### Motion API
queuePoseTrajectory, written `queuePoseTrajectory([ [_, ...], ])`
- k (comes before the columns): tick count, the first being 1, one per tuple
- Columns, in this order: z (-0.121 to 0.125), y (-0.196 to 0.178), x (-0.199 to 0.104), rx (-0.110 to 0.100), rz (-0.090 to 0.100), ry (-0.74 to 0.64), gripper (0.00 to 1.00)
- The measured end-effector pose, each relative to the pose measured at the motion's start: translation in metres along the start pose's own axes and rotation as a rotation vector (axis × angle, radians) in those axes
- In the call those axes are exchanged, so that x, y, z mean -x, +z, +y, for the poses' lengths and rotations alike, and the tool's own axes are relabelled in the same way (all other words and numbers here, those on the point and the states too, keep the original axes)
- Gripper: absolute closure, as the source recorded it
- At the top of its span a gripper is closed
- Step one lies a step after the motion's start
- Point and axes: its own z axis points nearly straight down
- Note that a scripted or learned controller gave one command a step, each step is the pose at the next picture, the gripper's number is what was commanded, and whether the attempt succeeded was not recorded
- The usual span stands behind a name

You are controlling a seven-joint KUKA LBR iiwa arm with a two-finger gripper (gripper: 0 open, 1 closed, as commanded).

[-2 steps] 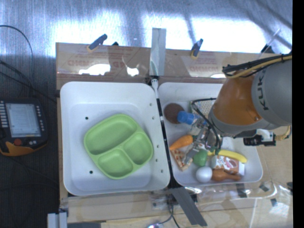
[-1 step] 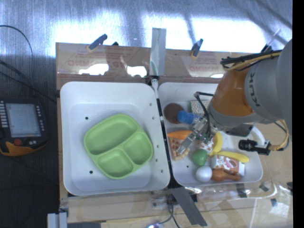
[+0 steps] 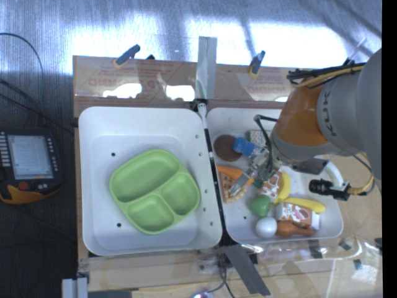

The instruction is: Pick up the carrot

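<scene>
Reaching in from the right, the grey arm's two-finger gripper [image 3: 257,166] hangs low over the right white bin [image 3: 335,219], its jaws' state indiscernible, partly masking the orange carrot [image 3: 231,172] lying beside the pizza slice [image 3: 232,186].

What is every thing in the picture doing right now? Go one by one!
green plate: lying flat in the left bin, nothing on it.
carrot: lying in the right bin, by the gripper's tips.
gripper: low over the right bin's toys.
banana: lying flat.
white egg: resting near the front wall.
green ball: resting among the toys.
brown disc: lying flat.
</scene>
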Motion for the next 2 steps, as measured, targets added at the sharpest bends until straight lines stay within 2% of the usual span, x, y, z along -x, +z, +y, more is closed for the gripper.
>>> queuePoseTrajectory([
  [1,0.0038,-0.0139,0.0015,0.007,-0.007,-0.003,1.0],
  [2,0.0031,-0.0133,0.0016,0.005,-0.007,-0.003,0.0],
])
